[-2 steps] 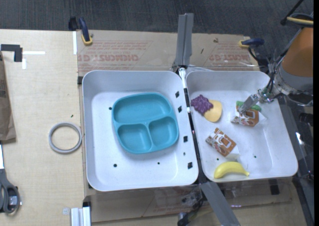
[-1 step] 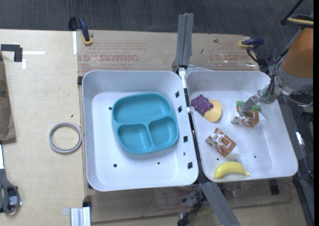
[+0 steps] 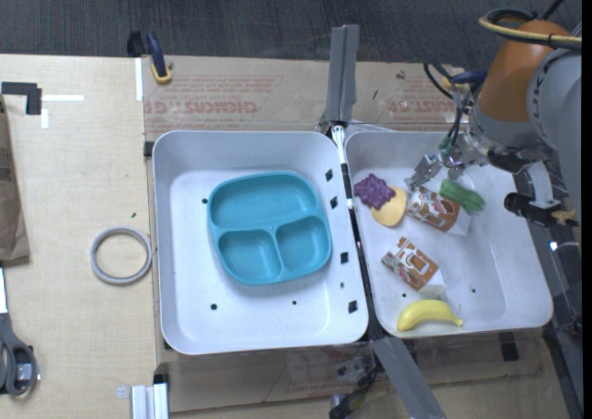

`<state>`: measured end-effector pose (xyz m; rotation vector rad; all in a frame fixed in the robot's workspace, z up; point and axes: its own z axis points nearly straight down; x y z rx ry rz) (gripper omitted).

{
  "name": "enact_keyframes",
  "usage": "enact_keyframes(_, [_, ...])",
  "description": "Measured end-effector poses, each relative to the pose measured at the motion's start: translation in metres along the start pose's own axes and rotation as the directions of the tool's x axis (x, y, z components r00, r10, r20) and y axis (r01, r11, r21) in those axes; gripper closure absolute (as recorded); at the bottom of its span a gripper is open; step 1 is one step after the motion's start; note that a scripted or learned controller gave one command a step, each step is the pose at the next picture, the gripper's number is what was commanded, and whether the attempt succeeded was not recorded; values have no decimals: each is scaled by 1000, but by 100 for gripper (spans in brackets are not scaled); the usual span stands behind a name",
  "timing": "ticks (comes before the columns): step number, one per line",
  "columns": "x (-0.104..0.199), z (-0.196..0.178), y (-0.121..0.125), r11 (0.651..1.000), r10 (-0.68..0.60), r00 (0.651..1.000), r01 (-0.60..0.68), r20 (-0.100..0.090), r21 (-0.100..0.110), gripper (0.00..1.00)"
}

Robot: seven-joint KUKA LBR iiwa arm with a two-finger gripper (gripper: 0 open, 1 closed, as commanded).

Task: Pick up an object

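Nearest to me, at the front of the right bin (image 3: 518,301), I see a yellow banana (image 3: 427,315) lying on its side. Just behind it sits a small orange-and-white packet (image 3: 410,264), tilted, apart from the banana. Further back in that bin there is a cluster: a second packet (image 3: 435,211) with a red-and-white print, a yellow rounded piece (image 3: 391,208) touching a bunch of purple grapes (image 3: 373,190), and a green vegetable-shaped item (image 3: 462,195) lying just beside the second packet on its right.

In the left bin (image 3: 180,251) I have a blue divided plate (image 3: 269,227) with three compartments, lying flat near the middle.

On the bench (image 3: 74,177) to the left lies a pale ring (image 3: 120,254), well apart from the bins, and scissors (image 3: 16,363) show at the near left edge.

At the back of the right bin, the claw (image 3: 433,170) hangs above the cluster, close over the second packet and the green item. I cannot tell whether it is apart or together, and I see nothing gripped in it. The grey arm (image 3: 555,103) with its orange band (image 3: 511,70) comes in from the right.
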<state>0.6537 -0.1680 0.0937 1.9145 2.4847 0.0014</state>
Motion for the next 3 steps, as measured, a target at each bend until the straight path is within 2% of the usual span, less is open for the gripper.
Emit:
enact_keyframes(1, [0, -10, 1, 1000, -4, 1000, 4, 3, -1, 100])
enact_keyframes(2, [36, 1, -62, 1000, 1, 1000, -1, -3, 4, 100])
enact_keyframes(3, [-13, 1, -51, 916, -401, 916, 401, -1, 0, 100])
